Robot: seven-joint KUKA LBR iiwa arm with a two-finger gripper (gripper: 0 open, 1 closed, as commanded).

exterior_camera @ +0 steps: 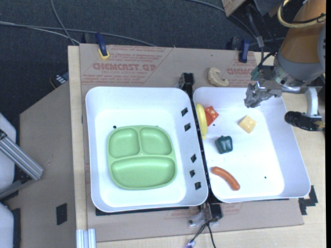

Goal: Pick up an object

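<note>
The jaws [253,98], their opening not discernible, hang with nothing seen between them over the right bin's [289,154] upper part, nearest the yellow block [247,123], with green pepper [224,144], banana [200,120] and sausage [225,177] spaced apart beyond, leaving approach room.

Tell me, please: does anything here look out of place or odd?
One thing: a pale, curved piece lies on the cardboard sheet behind the right bin, outside both bins. The other small items, such as the sausage and cheese cube, lie inside that bin.
</note>
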